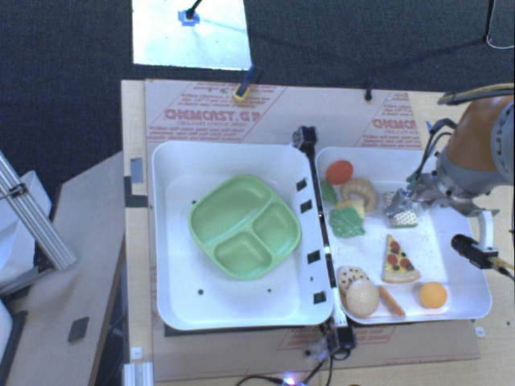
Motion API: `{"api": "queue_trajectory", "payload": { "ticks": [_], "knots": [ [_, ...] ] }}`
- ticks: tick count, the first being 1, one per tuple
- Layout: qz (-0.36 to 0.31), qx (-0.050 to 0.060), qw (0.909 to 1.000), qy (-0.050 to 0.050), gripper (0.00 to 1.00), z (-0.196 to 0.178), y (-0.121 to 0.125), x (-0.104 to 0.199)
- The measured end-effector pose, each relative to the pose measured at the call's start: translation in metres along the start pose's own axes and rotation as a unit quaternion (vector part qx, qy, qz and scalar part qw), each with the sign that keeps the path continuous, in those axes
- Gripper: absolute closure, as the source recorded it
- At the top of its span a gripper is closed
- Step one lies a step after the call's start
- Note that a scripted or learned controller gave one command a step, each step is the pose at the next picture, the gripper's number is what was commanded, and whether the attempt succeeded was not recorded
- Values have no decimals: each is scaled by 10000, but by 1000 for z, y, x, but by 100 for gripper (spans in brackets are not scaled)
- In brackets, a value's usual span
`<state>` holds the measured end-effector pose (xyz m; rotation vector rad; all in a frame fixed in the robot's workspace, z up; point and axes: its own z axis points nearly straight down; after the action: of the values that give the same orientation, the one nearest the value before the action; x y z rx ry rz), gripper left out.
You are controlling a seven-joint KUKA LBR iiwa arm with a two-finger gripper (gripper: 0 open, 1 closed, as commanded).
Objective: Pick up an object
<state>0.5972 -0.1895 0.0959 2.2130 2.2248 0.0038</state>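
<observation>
Grey arm with the orange band comes in from the right, its two-finger gripper (400,207) down low in the right white plastic bin (475,292), at the far-middle part. It sits right over a small whitish speckled piece (406,218), touching or just above it; can't tell whether that piece is gripped, and the hand's state is not readable from here.

Likely reason for the pose: it's lined up for a grab at that piece, the nearest candidate for the pick.

Other toy food is scattered loose in the same bin, as pick targets: red round tomato (339,171) far left, tan ring-shaped pastry (360,190) beside it, green leafy piece (347,223) below, pizza slice with red dots (397,261) in the middle, orange ball (433,296) near right, cream egg-shaped item (362,298) and thin orange carrot stick (392,301) along the near edge.

Left white plastic bin (173,215) holds a light green three-compartment plastic plate (244,226), probably a drop-off spot.

Both bins sit on a board with red print (213,115) over a pale wooden bench (88,240). Dark carpet (64,55) beyond, with a white sheet (173,22) at far left.
</observation>
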Motion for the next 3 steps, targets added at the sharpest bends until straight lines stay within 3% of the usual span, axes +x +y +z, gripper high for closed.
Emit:
{"api": "queue_trajectory", "payload": {
  "ticks": [3],
  "knots": [
    [-1, -2, 10000, 0, 100, -131, -4, 5]
  ]
}}
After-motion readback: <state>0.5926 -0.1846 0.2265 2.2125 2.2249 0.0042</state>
